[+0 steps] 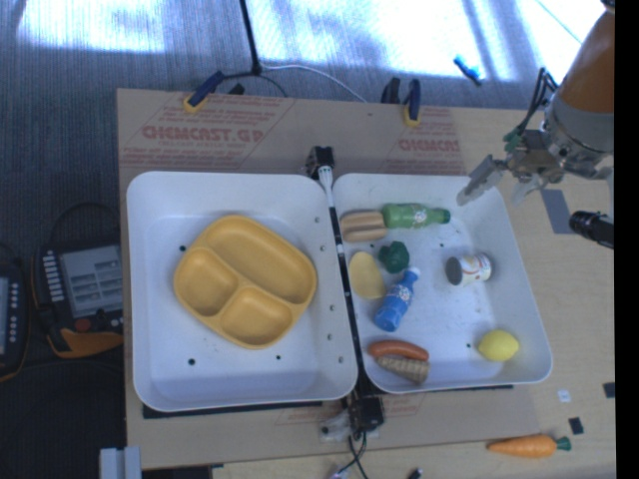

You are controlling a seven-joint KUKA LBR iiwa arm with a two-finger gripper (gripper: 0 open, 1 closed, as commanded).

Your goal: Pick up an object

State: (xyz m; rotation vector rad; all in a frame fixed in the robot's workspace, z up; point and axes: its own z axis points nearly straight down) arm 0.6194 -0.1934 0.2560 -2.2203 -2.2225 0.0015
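Note:
The right bin (526, 297) holds several toy items: a hot dog bun (362, 224), a green bottle (414, 215), a dark green vegetable (393, 256), a pale yellow piece (365, 275), a blue bottle (396, 300), a small can (468, 268), a lemon (498, 345), a red sausage (398, 349) and a brown cob (403, 368). My gripper (505, 183) hangs over the bin's far right corner, above and to the right of the green bottle. Its fingers (482, 180) are spread open with nothing between them.
The left bin (160, 357) carries a yellow divided plate (246, 280). An orange carrot (529, 447) lies on the bench outside the right bin, at the near right. Clamps (411, 103) and cables sit along the board's far edge.

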